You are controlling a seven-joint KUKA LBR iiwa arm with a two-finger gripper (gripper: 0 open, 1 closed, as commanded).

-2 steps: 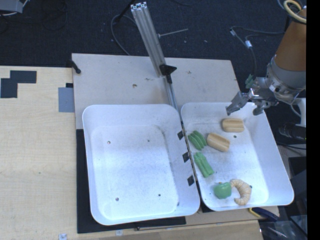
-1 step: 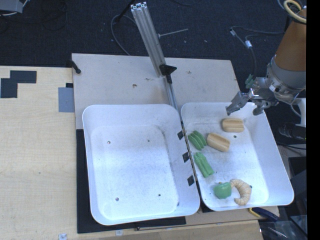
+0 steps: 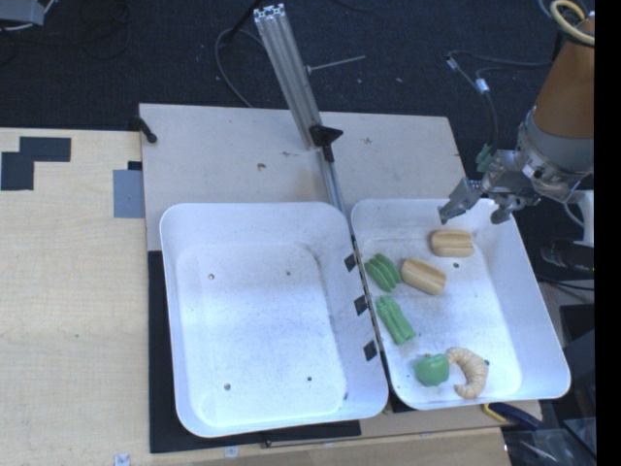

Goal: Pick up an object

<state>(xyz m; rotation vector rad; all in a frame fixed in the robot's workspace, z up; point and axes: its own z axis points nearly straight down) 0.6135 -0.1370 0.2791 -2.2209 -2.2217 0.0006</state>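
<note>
The right bin (image 3: 524,299) holds several small items. A tan bun (image 3: 452,244) lies near its far edge, with a second tan roll (image 3: 423,276) just in front of it. Two green ribbed pieces (image 3: 382,271) (image 3: 395,318) lie along the bin's left wall. A green pepper (image 3: 432,369) and a curled tan piece (image 3: 470,371) sit at the near end. My gripper (image 3: 473,213) hangs over the bin's far edge, just beyond the tan bun and above it. Its fingers are spread open with nothing between them.
The left bin (image 3: 184,260) sits beside the right one, the two joined along a divider with black clips (image 3: 360,304). A metal rail (image 3: 294,76) slants up from behind the bins. Cables lie on the dark floor at the back.
</note>
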